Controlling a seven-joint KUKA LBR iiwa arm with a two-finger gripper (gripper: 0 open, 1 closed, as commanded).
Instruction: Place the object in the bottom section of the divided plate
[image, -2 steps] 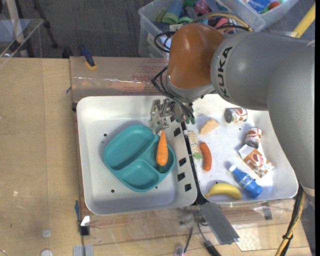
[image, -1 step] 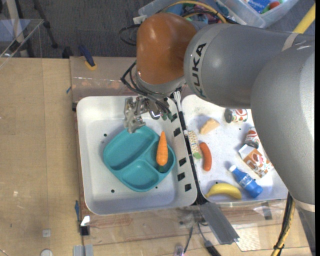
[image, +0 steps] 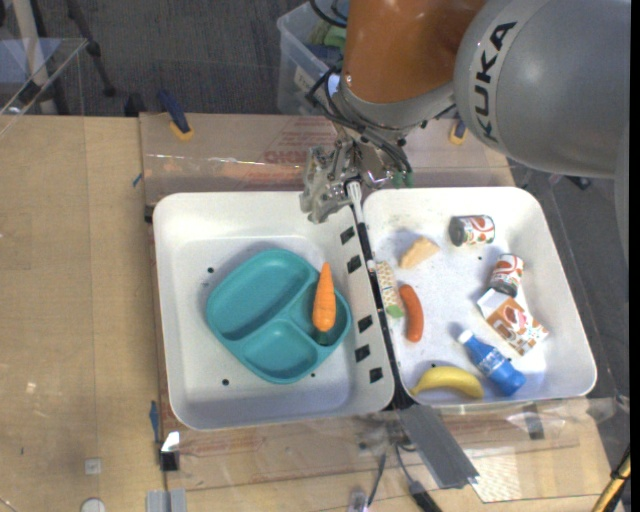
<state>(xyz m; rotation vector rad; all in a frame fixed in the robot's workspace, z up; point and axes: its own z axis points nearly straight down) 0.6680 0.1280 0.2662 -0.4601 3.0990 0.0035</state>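
Note:
A teal divided plate (image: 255, 305) lies in the left bin (image: 185, 375). An orange carrot (image: 324, 297) rests on the plate's right side, lying across its small right section and rim. My gripper (image: 327, 192) hangs above the back edge of the left bin, near the wall between the bins, well behind the carrot and apart from it. Nothing shows between its fingers.
The right bin (image: 565, 350) holds a banana (image: 448, 380), a blue bottle (image: 494, 364), a red sausage (image: 411, 311), a bread wedge (image: 418, 252), two small cans (image: 471, 231) and a printed packet (image: 511, 322). The big grey arm overhangs the back right.

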